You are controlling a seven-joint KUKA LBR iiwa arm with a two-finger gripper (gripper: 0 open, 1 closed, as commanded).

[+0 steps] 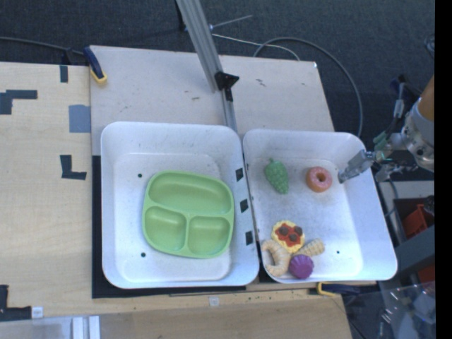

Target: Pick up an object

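Observation:
The right bin (367, 253) holds several toy foods. A green bunch of grapes (277, 176) lies near its back left. A pink-orange doughnut (319, 179) sits just right of the grapes. At the front lie a yellow pizza slice with red spots (288, 234), a tan pretzel (274, 257), a small tan piece (313, 247) and a purple plum (301, 266), all packed close together. My gripper (352, 167) hangs over the bin's right back rim, a little right of the doughnut and apart from it, with nothing seen in it.
The left bin (120, 189) holds a green divided plate (188, 214). A metal post (205, 41) slants down to the seam between the bins. Cables run over the dark floor behind the bench. The middle of the right bin is bare.

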